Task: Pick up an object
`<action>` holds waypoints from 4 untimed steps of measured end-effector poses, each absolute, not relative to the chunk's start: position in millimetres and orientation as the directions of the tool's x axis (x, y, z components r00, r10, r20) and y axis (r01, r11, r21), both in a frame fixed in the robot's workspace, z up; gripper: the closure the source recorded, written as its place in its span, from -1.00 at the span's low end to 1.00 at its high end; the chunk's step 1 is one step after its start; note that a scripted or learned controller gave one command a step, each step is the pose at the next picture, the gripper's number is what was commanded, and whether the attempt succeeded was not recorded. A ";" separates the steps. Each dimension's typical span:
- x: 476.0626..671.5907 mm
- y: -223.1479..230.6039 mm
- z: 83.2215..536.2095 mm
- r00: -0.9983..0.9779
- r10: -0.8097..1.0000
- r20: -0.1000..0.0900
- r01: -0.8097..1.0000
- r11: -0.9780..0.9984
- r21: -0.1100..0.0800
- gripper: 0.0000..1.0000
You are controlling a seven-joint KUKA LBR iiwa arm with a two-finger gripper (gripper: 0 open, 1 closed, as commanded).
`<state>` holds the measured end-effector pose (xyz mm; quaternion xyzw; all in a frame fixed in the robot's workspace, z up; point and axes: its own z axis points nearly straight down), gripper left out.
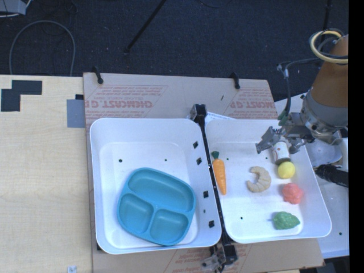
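1. Gripper (280,142) position comes first: it hangs over the far part of the right bin (239,131), reached in from the right on the grey arm (329,90) with its orange band.
2. Its fingers look spread fairly wide, and I see nothing clearly clamped between them. A small pale cylinder with a dark tip (280,151) sits right under them, but whether it is a loose object or part of the tool I cannot tell.
3. The nearest candidate is the yellow ball (285,169), lying just to the near side of the gripper and almost directly below it in the view. Being round, it has no long axis, so any wrist angle should do.
4. The croissant (260,179) lies a little further, to the near-left of the gripper. It is curved, with its long run going roughly far to near.
5. The pink piece (292,193) and the green piece (285,220) sit beyond the ball on the near side, the green one nearest the bin's near wall.
6. The carrot (219,175) lies well to the left, close beside the divider, with its long axis running far to near and its green top at the far end.
7. The left bin (108,135) holds a blue compartment tray (157,206), well apart from the gripper.
8. My judgement: a short move toward the near side, then down, suits the ball best.
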<state>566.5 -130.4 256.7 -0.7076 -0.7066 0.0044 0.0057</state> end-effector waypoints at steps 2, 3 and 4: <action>561.1 -122.0 212.1 -0.001 1.000 0.002 1.000 0.001 -0.008 -1.00; 559.5 -123.8 148.7 0.001 1.000 0.002 1.000 -0.001 -0.007 -1.00; 560.8 -126.9 105.2 0.000 1.000 0.002 1.000 0.000 -0.005 -1.00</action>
